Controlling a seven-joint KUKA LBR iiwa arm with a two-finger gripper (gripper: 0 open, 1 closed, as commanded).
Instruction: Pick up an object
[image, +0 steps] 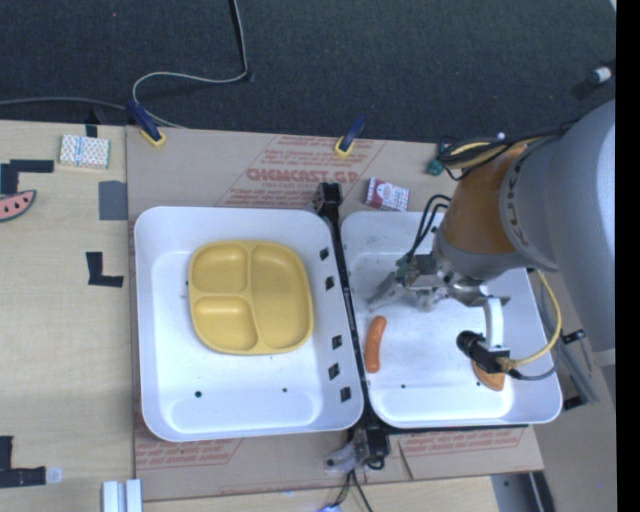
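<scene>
An orange sausage-shaped object (375, 343) lies in the right bin (430, 405), close to its left wall. My gripper (392, 289) hangs over the upper middle of that bin, pointing down and to the left. Its tip is a little above and to the right of the sausage, and apart from it. A small orange-brown object (491, 378) sits near the bin's lower right corner, partly hidden by a black cable fitting (472, 346) on the arm. Nothing shows in the gripper.
A yellow divided plate (250, 297) lies in the left bin (165, 400). A small red-and-white packet (385, 194) sits on the cardboard behind the right bin. The arm's orange band (478, 215) and grey body cover the right bin's far right side.
</scene>
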